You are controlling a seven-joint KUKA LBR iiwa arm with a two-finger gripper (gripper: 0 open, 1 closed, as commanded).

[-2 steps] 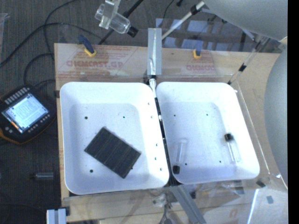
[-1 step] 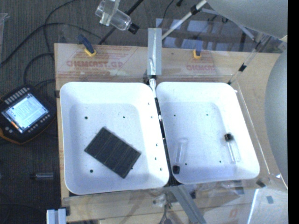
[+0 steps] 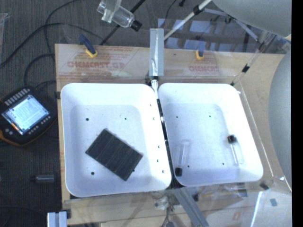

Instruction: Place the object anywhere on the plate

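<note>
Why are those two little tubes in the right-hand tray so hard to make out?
In the camera view, the two clear tubes are see-through against a bright white right bin, so just their black caps stand out; the dark plate in the left bin contrasts sharply. The arm near the lens looks soft and blurred.
</note>
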